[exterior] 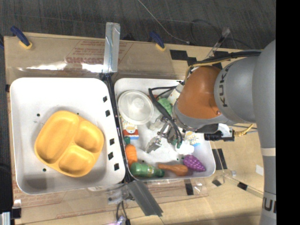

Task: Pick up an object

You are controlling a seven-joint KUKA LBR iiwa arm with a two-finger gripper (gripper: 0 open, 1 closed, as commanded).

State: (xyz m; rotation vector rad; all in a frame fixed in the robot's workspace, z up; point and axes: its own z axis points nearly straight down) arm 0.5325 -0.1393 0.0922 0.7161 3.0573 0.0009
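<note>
Two bins | gripper (157, 142) fingers spread, unladen | grapes (194, 163) against right bin (212, 165) rim

Smooth grey rounded arm (253, 88) casing, matte, with dark "KU" lettering on the housing. Broad glossy orange band (199, 97) above the wrist. Black cables looped beside the orange section. Metallic silver tool (157, 142) of slim fingers and small linkages. Small white fitting with a yellow lead at the wrist's side.
</note>
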